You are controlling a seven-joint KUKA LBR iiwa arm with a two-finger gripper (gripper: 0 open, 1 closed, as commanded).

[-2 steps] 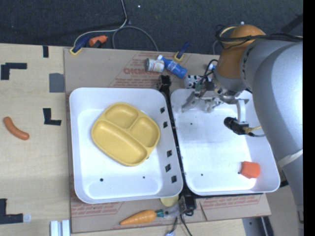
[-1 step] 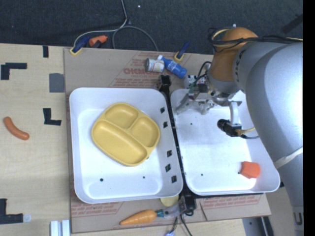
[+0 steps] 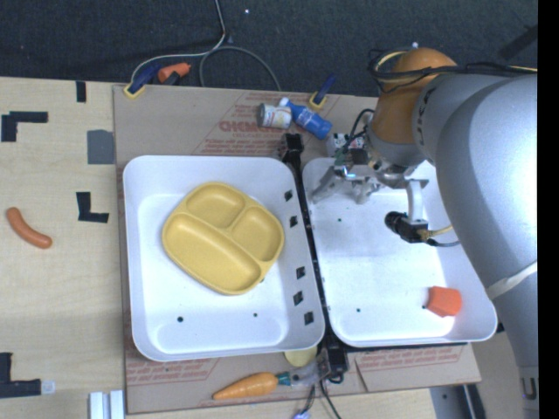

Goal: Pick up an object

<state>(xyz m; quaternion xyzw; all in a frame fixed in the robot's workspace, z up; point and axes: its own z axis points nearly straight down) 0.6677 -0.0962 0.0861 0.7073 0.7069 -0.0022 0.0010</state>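
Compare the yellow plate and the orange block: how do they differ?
The plate is yellow, the block orange. The plate is far bigger and flat with compartments; the block is small and chunky. The plate lies mid left bin, the block in the right bin's near corner. Both lie away from the gripper.

Both bins [image 3: 144,321] are white with small black marks. The divided plate [image 3: 224,236] is plain yellow. The block [image 3: 444,301] in the right bin is orange. The arm [image 3: 489,147] is grey, with an orange band [image 3: 403,103]. The carrot [image 3: 249,386] is orange with a green top. The sausage [image 3: 28,228] is reddish orange. The bottle [image 3: 297,116] is blue and white.
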